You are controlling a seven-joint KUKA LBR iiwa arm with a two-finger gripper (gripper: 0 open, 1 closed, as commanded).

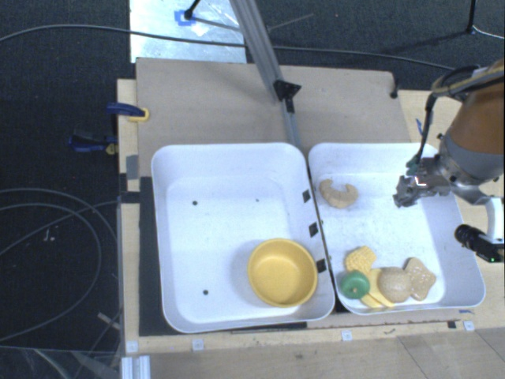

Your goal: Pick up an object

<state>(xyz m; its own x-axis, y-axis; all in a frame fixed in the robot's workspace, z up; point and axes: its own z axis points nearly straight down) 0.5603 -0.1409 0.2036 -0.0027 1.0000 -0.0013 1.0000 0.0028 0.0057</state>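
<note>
While the pincer (404,193) hangs over the right bin (450,235), near that bin's right side and toward its far half, whether it is open or closed cannot be told from this slanted view; nothing can be seen caught in it. Behind it, to the right, rises the grey arm (473,152) with its orange band.

Nearest to the pincer, to its left and at about the same depth, lies a pale beige croissant-shaped piece (338,193) on the bin floor, apart from the tool. Below the pincer, toward the near edge of the same bin, a cluster of small things lies close together: a yellow waffle-like piece (360,257), a green round piece (354,283) just beside it, a tan rounded lump (393,283), and a tan cookie-like piece (420,276) touching that lump on its right.

Farther left, beyond the wall where the two bins meet, the left bin (205,212) holds a yellow bowl (282,271), upright, in its near right corner, well apart from the pincer.
</note>
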